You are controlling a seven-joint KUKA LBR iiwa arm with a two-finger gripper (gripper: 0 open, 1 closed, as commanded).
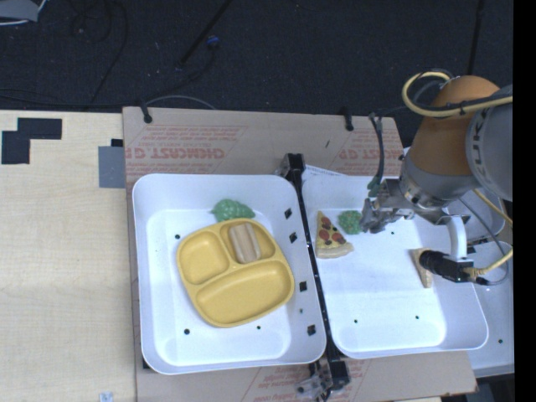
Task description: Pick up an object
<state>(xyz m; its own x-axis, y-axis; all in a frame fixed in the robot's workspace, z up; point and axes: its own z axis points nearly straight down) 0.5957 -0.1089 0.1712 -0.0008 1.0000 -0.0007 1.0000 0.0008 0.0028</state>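
My gripper (373, 217) hangs low over the back of the right bin (394, 325), reaching in from the right. A small green leafy piece (349, 221) lies just to its left, close to the fingertips; whether they touch it is unclear. A toy pizza slice (331, 236) lies beside that piece, near the bin's left wall. A tan wedge (419, 266) rests at the right side of the same bin.
The left bin (159, 308) holds a yellow divided plate (239, 296) with a tan sausage-like piece (244, 242) in its back right compartment. A green leafy piece (231, 209) lies just behind the plate. A black divider (306, 258) separates the bins.
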